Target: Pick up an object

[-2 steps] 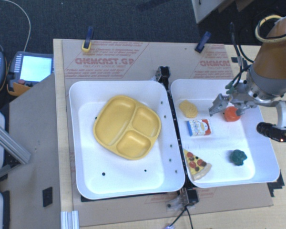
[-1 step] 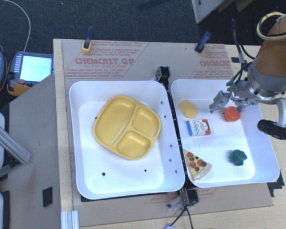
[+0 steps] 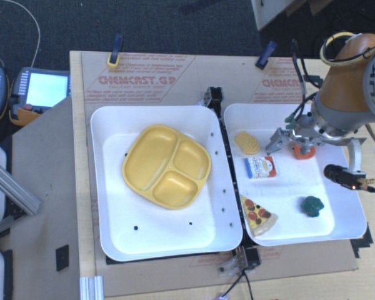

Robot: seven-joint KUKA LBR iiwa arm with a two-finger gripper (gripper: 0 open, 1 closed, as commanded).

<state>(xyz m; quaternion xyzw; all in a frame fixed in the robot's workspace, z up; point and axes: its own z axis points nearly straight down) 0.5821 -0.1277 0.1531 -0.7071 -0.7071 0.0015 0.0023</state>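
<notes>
The gripper [image 3: 292,141] hangs in the right bin [image 3: 337,233], fingers spread with nothing between them, just right of the yellow biscuit [image 3: 247,143]; below the biscuit lie a small carton [image 3: 260,167] and a pizza slice [image 3: 258,214]

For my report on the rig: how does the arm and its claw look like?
The arm has an orange band above a grey wrist, with black cables looping beside it. The claw is grey metal with angular fingers, and something orange-red shows beneath it.
</notes>
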